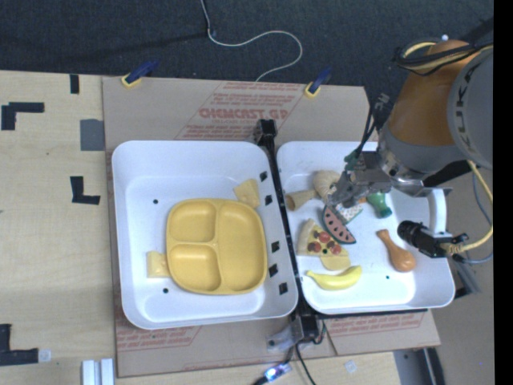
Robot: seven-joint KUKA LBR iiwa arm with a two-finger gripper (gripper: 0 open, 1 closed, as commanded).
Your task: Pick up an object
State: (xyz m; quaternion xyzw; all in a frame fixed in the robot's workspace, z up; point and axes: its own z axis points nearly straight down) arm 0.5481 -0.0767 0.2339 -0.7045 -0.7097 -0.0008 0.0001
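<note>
Two white bins sit side by side on a sheet of cardboard (240, 111). The left bin (132, 167) holds one yellow divided plate (216, 245) with three compartments, and two pale yellow wedge-shaped pieces: one (156, 264) touching the plate's left edge, one (248, 192) just beyond its upper right corner. The right bin (417, 291) holds the toy foods. Going rightward there is one beige mushroom-like piece (314, 188) near the dividing wall, one pizza slice (321, 241) below it, one yellow banana (335, 277) near the bin's front edge, one watermelon slice (338, 224) leaning over the pizza slice, one green piece (379, 204) partly hidden under the arm, and one orange-tan drumstick (397, 251) further right, well apart from the banana. The gripper (351, 192) hangs over the upper middle of the right bin, just above the watermelon slice and beside the mushroom-like piece; how its tool end is set cannot be made out, nor whether it touches anything.
</note>
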